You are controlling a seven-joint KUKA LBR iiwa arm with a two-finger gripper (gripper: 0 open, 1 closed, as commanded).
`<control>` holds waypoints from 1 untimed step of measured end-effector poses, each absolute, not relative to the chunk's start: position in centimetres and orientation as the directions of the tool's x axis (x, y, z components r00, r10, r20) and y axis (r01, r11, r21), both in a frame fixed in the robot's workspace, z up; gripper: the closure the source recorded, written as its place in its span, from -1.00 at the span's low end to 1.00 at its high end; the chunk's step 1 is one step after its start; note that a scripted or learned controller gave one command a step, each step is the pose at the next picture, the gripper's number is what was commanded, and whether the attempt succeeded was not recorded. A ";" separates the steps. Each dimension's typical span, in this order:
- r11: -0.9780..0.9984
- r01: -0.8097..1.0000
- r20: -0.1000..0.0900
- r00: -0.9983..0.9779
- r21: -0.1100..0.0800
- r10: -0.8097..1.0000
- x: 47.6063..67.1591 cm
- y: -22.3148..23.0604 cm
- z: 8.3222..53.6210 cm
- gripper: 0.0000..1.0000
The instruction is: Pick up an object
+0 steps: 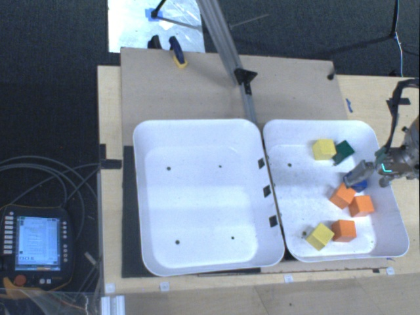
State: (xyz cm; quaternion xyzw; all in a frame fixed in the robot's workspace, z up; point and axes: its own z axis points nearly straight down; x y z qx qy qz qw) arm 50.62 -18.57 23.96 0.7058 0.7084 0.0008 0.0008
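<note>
- The arm [408, 151] is cut off by the edge at 3 o'clock; just its wrist end shows.
- The gripper [359, 174] is small and blurred; its fingers cannot be made out.
- A blue block [360, 186] is mostly hidden under the gripper.
- The handheld screen [36, 245] at 8 o'clock carries text too small to read.

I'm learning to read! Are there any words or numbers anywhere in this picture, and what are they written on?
No text here can be read.
The handheld control screen at the lower left shows rows of writing, too small and blurred to read.
The buttons beside that screen are too small to tell any marks.
The blocks in the right bin, like the yellow block, carry no writing that I can see.
</note>
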 end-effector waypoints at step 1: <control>0.002 1.000 0.000 -0.002 -0.002 1.000 50.5 -19.2 19.6 -1.00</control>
